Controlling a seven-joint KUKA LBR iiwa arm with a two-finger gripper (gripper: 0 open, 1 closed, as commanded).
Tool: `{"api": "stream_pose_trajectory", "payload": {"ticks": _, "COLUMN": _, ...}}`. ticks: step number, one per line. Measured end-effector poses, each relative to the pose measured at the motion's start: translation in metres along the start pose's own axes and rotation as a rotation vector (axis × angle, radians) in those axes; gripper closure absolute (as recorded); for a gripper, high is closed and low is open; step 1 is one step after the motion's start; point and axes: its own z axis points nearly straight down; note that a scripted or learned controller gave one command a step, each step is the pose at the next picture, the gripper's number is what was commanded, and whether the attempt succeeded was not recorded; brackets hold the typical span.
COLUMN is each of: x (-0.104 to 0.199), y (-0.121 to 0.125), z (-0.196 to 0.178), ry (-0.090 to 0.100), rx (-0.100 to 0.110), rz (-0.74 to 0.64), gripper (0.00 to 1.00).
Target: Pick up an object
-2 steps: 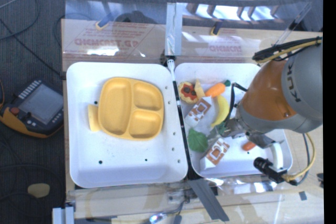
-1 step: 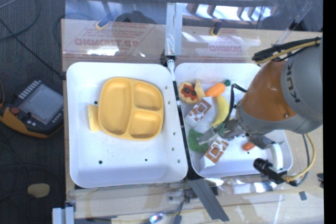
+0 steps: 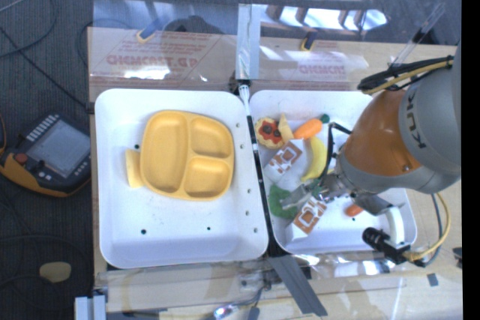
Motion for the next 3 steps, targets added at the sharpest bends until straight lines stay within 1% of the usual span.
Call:
{"api": "stream_pose_trajectory", "payload": {"ticks": 1, "x": 0.002, "y": 0.001, "z": -0.009, "ry": 0.007, "rx": 0.001, "rz": -0.002, "gripper": 1.00}}
{"api": "stream_pose_trajectory", "payload": {"ticks": 2, "x": 0.019, "y": 0.060, "z": -0.112, "ry": 0.005, "rx": 0.027, "rz": 0.159, "gripper": 1.00}}
{"api": "stream_pose_trajectory", "payload": {"ticks": 3, "x": 0.019, "y": 0.060, "z": -0.112, "ry": 0.005, "rx": 0.027, "rz": 0.159, "gripper": 0.00}}
